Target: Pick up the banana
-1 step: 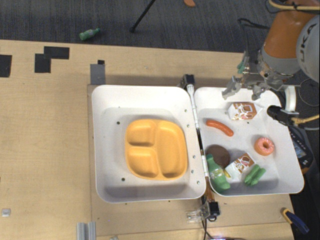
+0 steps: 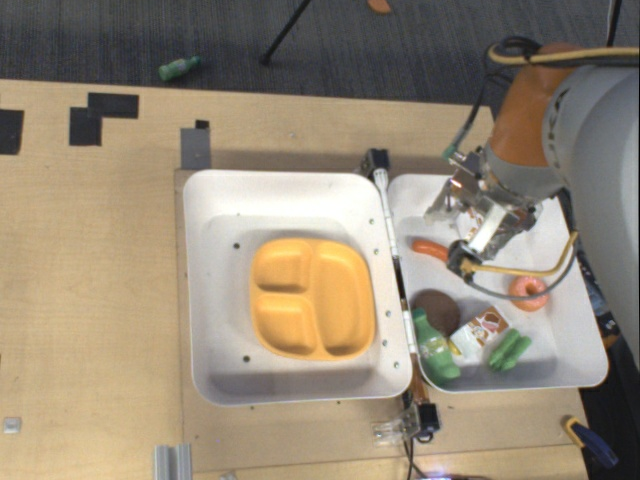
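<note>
Where the banana lies cannot be told here. The gripper (image 2: 468, 216) hangs over the right bin (image 2: 570, 363); how wide it stands cannot be told. That bin holds one orange carrot (image 2: 430, 251), one pink doughnut (image 2: 528, 290), one brown disc (image 2: 437, 309), one green bottle (image 2: 436, 348), one green pod (image 2: 508, 351) and one packet (image 2: 481, 329), its print unreadable. The left bin (image 2: 200, 268) holds one yellow tray (image 2: 308, 296) of three compartments

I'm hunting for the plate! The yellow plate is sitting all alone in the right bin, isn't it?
Not quite. The camera view shows the yellow plate sitting all alone in the left bin, not the right one. The right bin holds several small things instead.
</note>
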